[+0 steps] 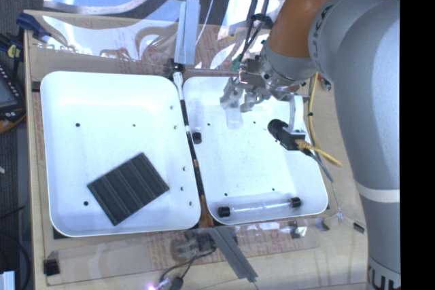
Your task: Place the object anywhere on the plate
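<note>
Clear tube (pixel 258 206) by the right bin's (pixel 238 170) near wall, well apart from the jaws, their state unclear.

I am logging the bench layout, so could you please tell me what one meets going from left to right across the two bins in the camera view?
Left white bin → dark grey ribbed rectangular plate → right white bin → clear plastic tube with black end caps.
</note>
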Action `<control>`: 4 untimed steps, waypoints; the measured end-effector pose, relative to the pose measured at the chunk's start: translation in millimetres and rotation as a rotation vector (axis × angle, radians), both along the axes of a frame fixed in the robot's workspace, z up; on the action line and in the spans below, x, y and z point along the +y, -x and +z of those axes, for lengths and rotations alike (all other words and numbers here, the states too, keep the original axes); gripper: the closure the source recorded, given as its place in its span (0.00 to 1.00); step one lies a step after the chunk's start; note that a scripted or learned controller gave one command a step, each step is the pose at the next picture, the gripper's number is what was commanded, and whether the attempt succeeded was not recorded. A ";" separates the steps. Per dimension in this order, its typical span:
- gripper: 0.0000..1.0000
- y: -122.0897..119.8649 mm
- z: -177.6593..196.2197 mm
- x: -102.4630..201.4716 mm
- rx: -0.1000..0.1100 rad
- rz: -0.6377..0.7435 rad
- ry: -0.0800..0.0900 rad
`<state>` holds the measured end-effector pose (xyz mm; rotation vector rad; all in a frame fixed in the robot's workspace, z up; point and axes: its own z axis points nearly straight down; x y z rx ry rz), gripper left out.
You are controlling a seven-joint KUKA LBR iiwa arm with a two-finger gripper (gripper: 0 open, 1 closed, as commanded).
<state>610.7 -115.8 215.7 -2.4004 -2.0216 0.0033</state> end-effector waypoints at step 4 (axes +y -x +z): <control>1.00 132.0 -24.8 190.5 0.002 0.527 -0.001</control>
